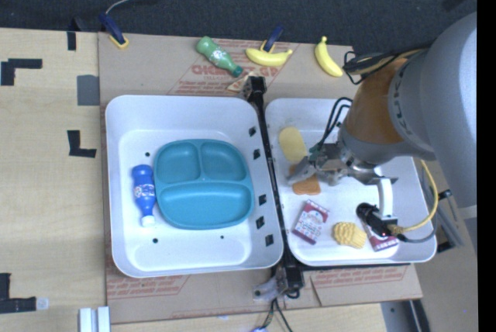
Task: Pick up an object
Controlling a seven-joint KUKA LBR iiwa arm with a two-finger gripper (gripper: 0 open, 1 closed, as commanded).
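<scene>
In the right-hand bin [418, 167], the arm [418, 113] hangs low over the left half, wrist angled toward the centre divider. Left bin [124, 129] holds a blue divided plate [204, 183] with a small blue bottle [142, 193] just beside its left edge.

Gripper [304, 174] sits directly above an orange-brown food piece [307, 186], with a pale yellow piece [292, 143] just behind it. Jaws: cannot tell how they stand; the fingertips blur into the item below. Nothing seen clearly between them.

Other candidates nearer the front wall: a red-and-white packet [309, 221], a yellow corn-like piece [349, 234].

Judgement: approach or descent stage, grasp not confirmed. Next move calls for closing squarely on the orange-brown piece, then a straight lift; it is small and flat, likely to slip.
</scene>
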